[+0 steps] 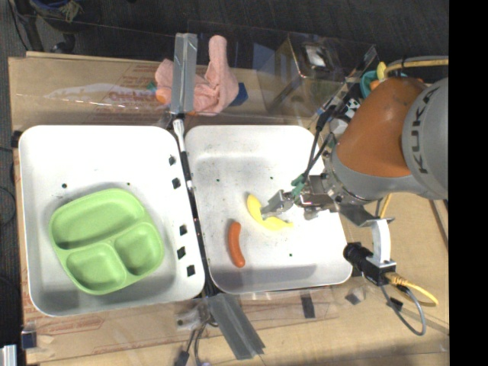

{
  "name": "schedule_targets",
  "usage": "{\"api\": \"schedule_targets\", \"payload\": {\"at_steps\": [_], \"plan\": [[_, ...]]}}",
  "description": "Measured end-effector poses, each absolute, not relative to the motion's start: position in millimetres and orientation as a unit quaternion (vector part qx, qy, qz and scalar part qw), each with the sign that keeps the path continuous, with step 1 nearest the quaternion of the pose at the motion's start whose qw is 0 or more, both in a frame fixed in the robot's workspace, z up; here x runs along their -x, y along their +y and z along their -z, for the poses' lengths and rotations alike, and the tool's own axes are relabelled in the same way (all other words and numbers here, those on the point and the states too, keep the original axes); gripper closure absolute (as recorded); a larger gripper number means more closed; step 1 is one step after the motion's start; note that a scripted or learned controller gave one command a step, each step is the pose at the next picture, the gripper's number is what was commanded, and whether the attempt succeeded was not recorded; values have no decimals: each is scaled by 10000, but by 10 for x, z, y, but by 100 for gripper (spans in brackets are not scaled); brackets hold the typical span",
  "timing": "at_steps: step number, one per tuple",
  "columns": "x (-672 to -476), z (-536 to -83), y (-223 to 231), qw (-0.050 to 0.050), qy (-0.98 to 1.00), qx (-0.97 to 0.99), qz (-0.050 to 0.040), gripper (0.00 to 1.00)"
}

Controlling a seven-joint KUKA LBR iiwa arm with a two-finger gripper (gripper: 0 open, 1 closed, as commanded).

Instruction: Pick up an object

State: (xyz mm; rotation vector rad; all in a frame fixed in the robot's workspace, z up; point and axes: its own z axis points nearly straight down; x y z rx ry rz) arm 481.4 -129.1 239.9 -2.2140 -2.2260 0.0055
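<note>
Camera view had the gripper low in the right bin, its fingers apart and straddling the yellow banana, set, I'd judge, to close on it. An orange sausage lay just beside; the green tray sat in the left bin.

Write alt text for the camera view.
The arm's tool sits over a banana in the right bin, with a hot dog lying apart beside it. The left bin holds a green tray.
</note>
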Motion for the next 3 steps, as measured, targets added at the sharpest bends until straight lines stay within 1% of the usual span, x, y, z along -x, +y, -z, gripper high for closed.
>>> {"api": "schedule_targets", "payload": {"at_steps": [1, 2, 3], "plan": [[-5098, -887, -1167, 16, -8090, 5878, -5, 0], [-5107, -954, -1185, 27, -8097, 5869, -16, 100], [-4983, -2273, -725, 6, -7864, 6178, -7, 100]]}}
